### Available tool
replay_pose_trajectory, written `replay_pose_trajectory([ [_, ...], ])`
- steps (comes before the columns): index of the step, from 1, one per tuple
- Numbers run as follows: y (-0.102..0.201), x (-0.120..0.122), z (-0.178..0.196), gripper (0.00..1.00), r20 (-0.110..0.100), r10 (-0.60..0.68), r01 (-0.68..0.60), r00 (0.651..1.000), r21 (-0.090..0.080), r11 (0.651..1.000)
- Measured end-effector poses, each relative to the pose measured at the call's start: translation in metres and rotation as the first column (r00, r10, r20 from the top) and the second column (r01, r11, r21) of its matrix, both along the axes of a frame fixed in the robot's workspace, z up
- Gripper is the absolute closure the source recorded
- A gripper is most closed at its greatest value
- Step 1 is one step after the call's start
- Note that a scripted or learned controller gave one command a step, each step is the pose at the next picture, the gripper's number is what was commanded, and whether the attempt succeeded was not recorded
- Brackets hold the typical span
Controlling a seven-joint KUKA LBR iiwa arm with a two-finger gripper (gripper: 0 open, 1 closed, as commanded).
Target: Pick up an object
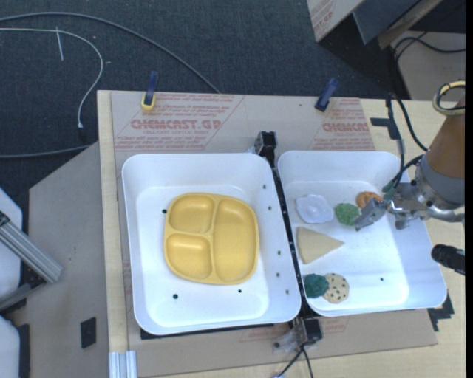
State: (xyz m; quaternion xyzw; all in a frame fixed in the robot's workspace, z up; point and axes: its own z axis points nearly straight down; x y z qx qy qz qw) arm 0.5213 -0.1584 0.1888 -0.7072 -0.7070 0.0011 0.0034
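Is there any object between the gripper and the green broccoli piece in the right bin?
Nothing visible does. The gripper sits just right of the green broccoli piece, with bare bin floor between them. The orange item lies just behind the gripper, off that line.

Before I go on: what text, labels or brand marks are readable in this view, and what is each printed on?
"CHEMCAST GP", red print on the protective sheet covering the board behind the left bin.
"CHEMCAST", the same red print, on the sheet behind the right bin; the rest is hard to read.
Red print on the cardboard box at the top edge: too small and cropped to read.
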Motion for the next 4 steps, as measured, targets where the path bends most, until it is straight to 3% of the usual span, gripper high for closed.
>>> replay_pose_trajectory([
  [2, -0.002, -0.012, -0.087, 0.0, 0.0, -0.001, 0.001, 1.0, 0.0, 1.0],
  [3, -0.002, -0.01, -0.074, 1.0, 0.006, 0.0, 0.0, 1.0, -0.001, 1.0],
  [4, -0.004, -0.003, -0.03, 1.0, 0.008, 0.001, -0.001, 1.0, -0.004, 1.0],
])
